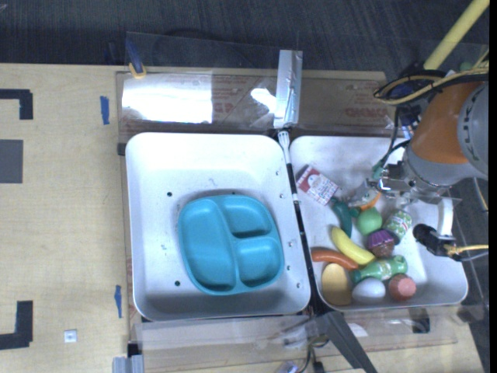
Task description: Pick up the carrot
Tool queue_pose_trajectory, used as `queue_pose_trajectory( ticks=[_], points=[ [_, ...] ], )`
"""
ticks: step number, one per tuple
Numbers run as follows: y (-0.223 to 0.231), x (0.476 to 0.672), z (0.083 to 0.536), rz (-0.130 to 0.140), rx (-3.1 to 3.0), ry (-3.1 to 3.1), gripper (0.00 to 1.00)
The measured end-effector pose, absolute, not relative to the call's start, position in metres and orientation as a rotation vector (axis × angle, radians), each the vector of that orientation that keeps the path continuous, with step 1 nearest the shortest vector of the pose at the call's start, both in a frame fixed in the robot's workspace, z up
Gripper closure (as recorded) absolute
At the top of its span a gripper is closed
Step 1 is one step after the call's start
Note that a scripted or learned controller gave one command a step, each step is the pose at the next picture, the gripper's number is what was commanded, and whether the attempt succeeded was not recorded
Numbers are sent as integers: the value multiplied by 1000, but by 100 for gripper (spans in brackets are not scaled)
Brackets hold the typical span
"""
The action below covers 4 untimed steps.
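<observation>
So here's where I'm at: my gripper (386, 186) is down inside the right bin (450, 290), near its upper middle, right over the top end of the toy food pile. Honestly can't tell how it's set from this angle, the wrist and cables cover that part.

The carrot (335, 257) is not where I am. It's lying on its side lower in the pile and off toward the left bin, an orange stick pointing roughly across the bin, tucked just under the banana (350, 245) and touching the yellow round piece (336, 280) below it. Between me and it sit a green round thing (370, 221) and a dark purple piece (382, 242). There's also a small orange bit (368, 203) just beside my gripper, can't tell what that is.

Rest of the pile: a white egg-shaped thing (370, 289), a reddish round one (401, 287), a green leafy-looking one (384, 269), and a red-and-white packet (317, 185) lying apart near the bin's left wall.

The left bin (155, 169) holds a blue divided tray (231, 242) with three sections. Both bins sit on a light wooden bench (54, 231) with black markings and bits of blue tape. The floor behind is dark, and a yellow pole (458, 28) slants across the upper right corner.
</observation>
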<state>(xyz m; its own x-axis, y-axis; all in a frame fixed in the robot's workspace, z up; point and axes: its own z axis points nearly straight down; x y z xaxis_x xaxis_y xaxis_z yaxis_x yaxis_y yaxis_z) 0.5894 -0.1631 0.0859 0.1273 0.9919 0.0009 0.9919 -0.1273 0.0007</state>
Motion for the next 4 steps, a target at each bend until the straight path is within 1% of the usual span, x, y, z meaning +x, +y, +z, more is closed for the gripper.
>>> queue_pose_trajectory(
  ticks=[1, 2, 3, 4],
  points=[
    [-143, 645, 106, -4, -2209, -2239, 0],
    [-175, 619, 85, 0, -2336, -2098, 0],
    [-174, 621, 98, -7, -2339, -2102, 100],
    [-49, 645, 188, -10, -2520, -1879, 100]
  ],
)
